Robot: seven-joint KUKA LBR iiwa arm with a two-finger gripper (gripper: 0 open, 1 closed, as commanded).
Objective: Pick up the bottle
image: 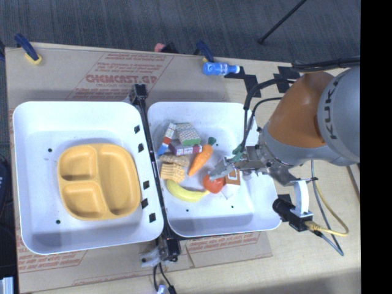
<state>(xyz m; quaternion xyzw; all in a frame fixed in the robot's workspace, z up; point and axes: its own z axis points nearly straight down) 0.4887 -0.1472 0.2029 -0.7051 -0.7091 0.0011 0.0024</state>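
Cardboard (122, 72) printed with red lettering is covering the bench, and two white bins are sitting side by side on it. The left bin (30, 225) is holding a yellow divided plate (98, 179), which is lying flat near its middle. The right bin (208, 222) is carrying a heap of toy food.

Reaching in from the right, the grey arm (318, 121) with its orange band is leaning over the right bin's right half. Its gripper (231, 164) is hanging low among the toys, just beside a red tomato-like piece (214, 184) and a small brown-and-white carton (233, 177) — whether it is spread or pressed together I cannot tell, and nothing is visibly sitting in its grasp.

Left of the gripper, an orange carrot (200, 158) is lying at a slant, with a yellow banana (184, 193) curving along the near side of the heap. A tan ridged piece (173, 167) is resting at the left, and some small boxes (184, 133) are crowding the far side.

What looks like the bottle (217, 69) — blue, lying on its side — is resting on the cardboard beyond the right bin's far rim, well apart from the gripper.
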